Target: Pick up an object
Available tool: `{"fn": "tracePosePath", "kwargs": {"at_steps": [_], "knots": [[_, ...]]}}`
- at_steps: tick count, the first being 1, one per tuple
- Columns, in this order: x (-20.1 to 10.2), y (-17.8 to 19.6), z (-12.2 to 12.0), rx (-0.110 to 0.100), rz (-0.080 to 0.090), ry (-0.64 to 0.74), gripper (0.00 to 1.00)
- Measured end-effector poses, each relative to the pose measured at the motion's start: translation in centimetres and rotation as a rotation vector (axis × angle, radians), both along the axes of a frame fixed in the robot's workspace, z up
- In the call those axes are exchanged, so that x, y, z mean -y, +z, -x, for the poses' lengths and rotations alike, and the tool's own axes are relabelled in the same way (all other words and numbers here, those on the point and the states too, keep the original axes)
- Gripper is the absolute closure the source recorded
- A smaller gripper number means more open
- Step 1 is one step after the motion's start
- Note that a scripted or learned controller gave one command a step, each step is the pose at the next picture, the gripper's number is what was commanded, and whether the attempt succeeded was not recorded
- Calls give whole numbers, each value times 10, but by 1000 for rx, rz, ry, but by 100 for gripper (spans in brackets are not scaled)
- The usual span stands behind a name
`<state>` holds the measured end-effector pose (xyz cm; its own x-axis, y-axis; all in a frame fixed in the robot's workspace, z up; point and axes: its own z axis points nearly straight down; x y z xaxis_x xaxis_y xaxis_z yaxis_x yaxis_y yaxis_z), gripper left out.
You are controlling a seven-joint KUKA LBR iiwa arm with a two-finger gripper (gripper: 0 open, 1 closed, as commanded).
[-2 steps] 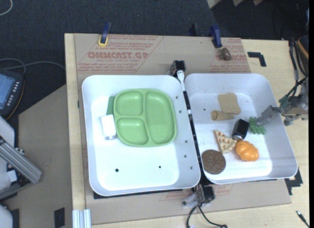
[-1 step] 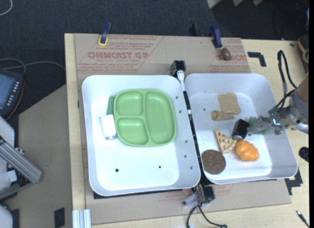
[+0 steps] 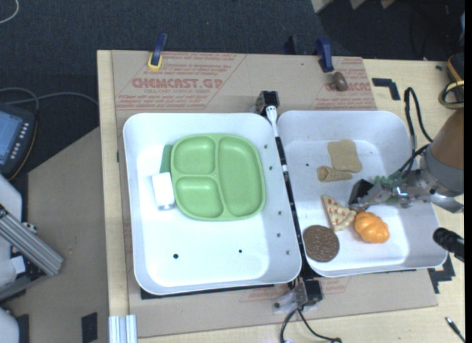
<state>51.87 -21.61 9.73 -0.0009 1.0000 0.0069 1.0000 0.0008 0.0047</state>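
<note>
**Q:** Where is your gripper, and what is near it?

**A:** My gripper [image 3: 363, 192] reaches in from the right edge of the right bin [image 3: 391, 129] and sits low over the bin's middle. Its dark fingers are bunched into one shape from this angle, so I cannot tell whether they are apart or together. I see nothing between them. Just below the tip, toward the bin's near edge, lies an orange toy [image 3: 371, 228], rounded and lumpy. Touching it on its left is a waffle wedge [image 3: 338, 212], and a round brown cookie [image 3: 321, 243] sits in the near left corner.

**Q:** What else is in the bins?

**A:** Two tan pieces [image 3: 339, 161] lie toward the far edge of the right bin. In the left bin [image 3: 214, 268], a green divided plate [image 3: 218, 175] sits in the middle with a small white block [image 3: 163, 190] against its left side.

**Q:** Which would you pick, and how?

**A:** The orange toy, I judge. It looks light, smooth plastic, stiff but likely slippery and prone to roll. I would close across its widest middle, from above, clear of the wedge.
</note>
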Motion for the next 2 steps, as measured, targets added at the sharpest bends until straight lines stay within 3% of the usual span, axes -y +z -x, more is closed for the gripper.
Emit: {"fn": "tracePosePath", "kwargs": {"at_steps": [1, 2], "knots": [[1, 13, -1, 7, 6, 1, 100], [-5, 74, -7, 2, 10, 1, 100]]}}
